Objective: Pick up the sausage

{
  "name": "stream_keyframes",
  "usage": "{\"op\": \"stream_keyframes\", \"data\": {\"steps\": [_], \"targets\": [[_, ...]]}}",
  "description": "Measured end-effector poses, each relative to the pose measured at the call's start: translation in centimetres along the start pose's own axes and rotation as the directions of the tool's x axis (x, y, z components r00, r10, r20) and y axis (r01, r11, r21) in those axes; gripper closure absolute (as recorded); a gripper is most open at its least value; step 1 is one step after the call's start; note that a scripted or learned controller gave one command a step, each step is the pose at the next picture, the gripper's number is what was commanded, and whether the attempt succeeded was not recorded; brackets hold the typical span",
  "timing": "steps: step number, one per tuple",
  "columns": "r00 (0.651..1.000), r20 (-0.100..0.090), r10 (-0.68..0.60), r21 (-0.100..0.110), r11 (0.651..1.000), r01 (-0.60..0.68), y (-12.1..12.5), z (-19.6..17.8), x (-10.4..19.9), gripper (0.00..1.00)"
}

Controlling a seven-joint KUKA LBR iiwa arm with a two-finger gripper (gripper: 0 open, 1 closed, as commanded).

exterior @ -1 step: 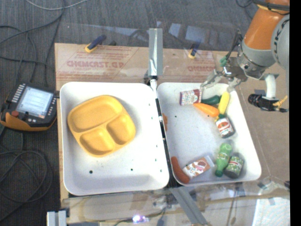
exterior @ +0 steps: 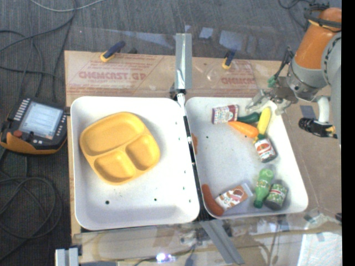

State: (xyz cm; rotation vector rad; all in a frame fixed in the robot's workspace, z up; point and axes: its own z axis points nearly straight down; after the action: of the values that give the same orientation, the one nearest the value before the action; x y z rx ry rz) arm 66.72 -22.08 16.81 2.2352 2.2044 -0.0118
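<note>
Lying sausage (exterior: pixel 211 199) far from claw (exterior: pixel 265 101).

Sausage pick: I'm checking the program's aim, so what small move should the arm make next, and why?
Probably travel toward the near-left corner of the right bin. The gripper hovers at the bin's far edge, over the corn and carrot, while the sausage lies against the near-left wall beside a packet. It isn't above its target yet.

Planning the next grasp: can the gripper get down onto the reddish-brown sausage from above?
Probably yes: the reddish-brown sausage lies uncovered against the right bin's near-left wall, though that wall and a packet crowd it.
</note>
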Motion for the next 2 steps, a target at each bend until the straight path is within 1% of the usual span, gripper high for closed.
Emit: {"op": "stream_keyframes", "data": {"steps": [1,2], "targets": [[1.0,-0.004,0.02,-0.003,1.0,-0.02,0.11,-2.79,0.01,0.0],[1.0,0.0,-0.002,-0.001,1.0,0.002,0.03,-2.08,0.29,0.0]]}}
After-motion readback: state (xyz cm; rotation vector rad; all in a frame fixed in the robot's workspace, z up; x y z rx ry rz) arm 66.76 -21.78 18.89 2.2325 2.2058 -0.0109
